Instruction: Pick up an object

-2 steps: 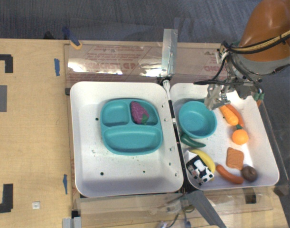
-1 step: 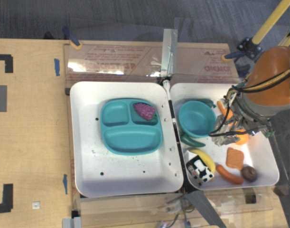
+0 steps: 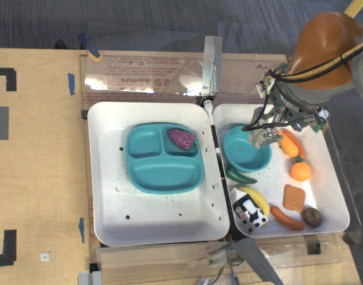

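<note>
The right bin [image 3: 338, 215] holds several toy foods: a carrot [image 3: 290, 144], an orange [image 3: 300, 171], a slice of toast [image 3: 294, 198], a red sausage [image 3: 286, 218], a brown ball [image 3: 312, 217], a banana [image 3: 256, 199], a black-and-white cube [image 3: 251, 213] and a green vegetable [image 3: 242, 175]. A teal bowl [image 3: 243, 152] sits at the bin's upper left. My gripper [image 3: 268, 137] hangs low over the bowl's right rim, just left of the carrot, with the arm's orange band [image 3: 324, 37] above it. Nothing is seen held.
The left bin [image 3: 110, 218] carries a teal divided plate [image 3: 163, 174] with a purple bunch of grapes [image 3: 181, 139] in its upper right compartment. A metal divider post [image 3: 211, 64] stands behind the seam between the bins. Wooden bench lies to the left.
</note>
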